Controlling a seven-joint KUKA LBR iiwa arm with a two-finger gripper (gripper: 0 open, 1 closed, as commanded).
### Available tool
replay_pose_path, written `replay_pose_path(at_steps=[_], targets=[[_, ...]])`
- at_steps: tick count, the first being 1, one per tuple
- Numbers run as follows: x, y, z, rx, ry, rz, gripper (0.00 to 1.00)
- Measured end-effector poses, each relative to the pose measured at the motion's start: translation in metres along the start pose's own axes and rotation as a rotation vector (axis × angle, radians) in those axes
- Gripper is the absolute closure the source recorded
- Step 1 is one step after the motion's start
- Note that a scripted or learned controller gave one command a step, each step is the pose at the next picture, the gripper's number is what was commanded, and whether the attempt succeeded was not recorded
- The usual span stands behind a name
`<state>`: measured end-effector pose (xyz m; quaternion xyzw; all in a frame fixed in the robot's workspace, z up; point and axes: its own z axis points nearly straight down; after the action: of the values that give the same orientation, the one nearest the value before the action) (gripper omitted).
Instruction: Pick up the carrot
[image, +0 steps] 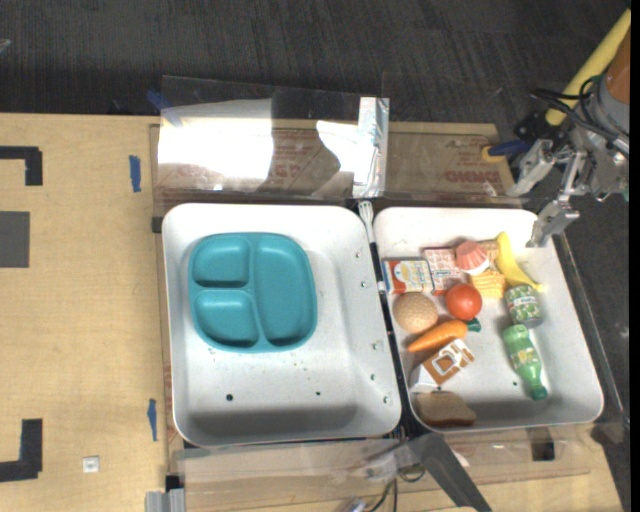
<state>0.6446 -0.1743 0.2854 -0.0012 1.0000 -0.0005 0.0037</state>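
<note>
Carrot (437, 336): lying at a slant in the middle of the right bin (585, 395), its thick end toward the lower left of the frame.
Neighbours: a tomato (463, 301) is sitting just beside its upper right tip; a tan roll (415, 311) is crowding its upper side; a small printed carton (447, 363) is lying just below it.
Gripper (548, 225): hanging at the upper right of the frame, over the right bin's far rim, well apart from the carrot.
Jaws: the view is not showing whether they are open or closed; cannot tell.
Reason for position: judged to be an approach stance, as nothing is showing between the fingers.
Edges: the carrot is resting well clear of the bin walls.
Open room: bare floor is lying toward the bin's lower right; room beside the carrot itself is looking tight.
Left bin (200, 395): holding a teal divided plate (252, 290).
</note>
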Motion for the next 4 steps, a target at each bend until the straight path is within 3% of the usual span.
replay_pose_path(at_steps=[1,2,3,4], targets=[[0.062,0.025,0.096,-0.003,0.01,0.077,0.0],[0.097,0.08,0.159,0.004,-0.008,-0.602,0.0],[0.137,0.074,0.194,0.004,-0.01,-0.505,0.0],[0.132,0.077,0.181,0.006,-0.024,-0.509,1.0]])
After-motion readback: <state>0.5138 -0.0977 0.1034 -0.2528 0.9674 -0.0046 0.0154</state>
